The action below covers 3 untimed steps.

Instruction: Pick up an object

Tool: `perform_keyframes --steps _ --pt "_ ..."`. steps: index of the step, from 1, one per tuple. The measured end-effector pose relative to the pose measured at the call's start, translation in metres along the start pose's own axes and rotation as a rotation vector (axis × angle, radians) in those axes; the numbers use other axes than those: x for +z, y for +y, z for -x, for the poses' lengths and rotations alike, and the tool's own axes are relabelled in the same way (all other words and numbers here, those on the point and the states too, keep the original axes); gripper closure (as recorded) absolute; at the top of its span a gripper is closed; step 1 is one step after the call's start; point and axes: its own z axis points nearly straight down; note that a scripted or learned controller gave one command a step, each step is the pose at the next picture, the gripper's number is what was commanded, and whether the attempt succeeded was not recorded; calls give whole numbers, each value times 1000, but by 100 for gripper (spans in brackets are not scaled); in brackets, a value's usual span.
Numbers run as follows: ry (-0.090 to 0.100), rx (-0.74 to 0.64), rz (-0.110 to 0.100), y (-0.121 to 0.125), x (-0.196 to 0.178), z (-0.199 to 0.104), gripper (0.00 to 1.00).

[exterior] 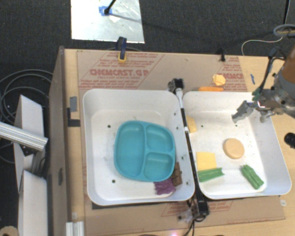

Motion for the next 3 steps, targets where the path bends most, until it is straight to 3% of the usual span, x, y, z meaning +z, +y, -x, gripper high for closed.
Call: perform_keyframes --steps 1,2,3 --pt "0 6 -4 -34 180 31 0" --pt "-4 6 5 -68 103 63 0" --pt "1 -6 1 -35 119 20 0"
